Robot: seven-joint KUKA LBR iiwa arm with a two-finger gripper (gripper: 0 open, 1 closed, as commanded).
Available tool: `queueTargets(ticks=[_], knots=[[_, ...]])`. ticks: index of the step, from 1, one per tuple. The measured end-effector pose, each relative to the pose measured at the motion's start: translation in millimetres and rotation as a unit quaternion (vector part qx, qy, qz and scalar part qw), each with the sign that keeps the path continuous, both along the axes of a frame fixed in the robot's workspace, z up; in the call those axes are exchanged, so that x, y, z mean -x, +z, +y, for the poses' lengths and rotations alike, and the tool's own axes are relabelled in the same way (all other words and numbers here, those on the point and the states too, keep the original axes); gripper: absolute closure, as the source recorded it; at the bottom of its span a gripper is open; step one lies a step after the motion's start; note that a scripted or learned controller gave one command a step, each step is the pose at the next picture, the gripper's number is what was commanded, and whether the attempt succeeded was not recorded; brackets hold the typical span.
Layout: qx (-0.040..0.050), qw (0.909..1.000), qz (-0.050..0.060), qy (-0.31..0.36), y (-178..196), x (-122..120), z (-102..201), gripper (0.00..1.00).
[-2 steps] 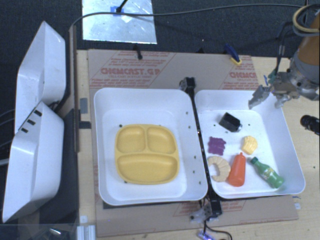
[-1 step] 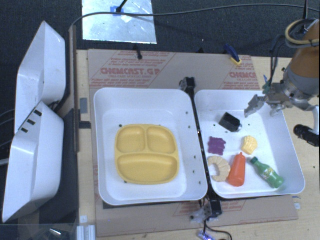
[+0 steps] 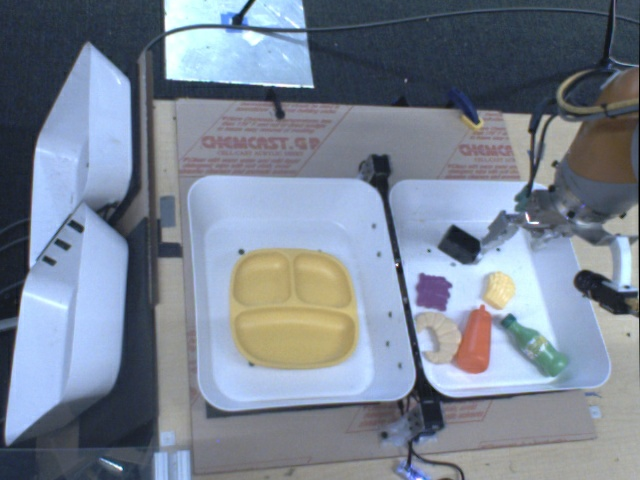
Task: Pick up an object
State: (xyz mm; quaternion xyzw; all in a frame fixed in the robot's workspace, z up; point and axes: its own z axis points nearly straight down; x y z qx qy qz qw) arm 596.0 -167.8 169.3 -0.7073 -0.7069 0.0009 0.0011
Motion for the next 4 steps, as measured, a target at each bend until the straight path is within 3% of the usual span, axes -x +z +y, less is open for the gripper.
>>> queueTargets(ticks=[1, 2, 4], knots=[[-0.0001, 1.0000, 0.000, 0.000, -43.6, 2.8, -5.7, 0.00], [0.0006, 1.0000, -0.003, 0.000, -30.8, 1.3, -5.8, 1.00], [0.0010, 1.0000, -0.005, 0.001, 94.1, -6.9, -13.4, 1.00]])
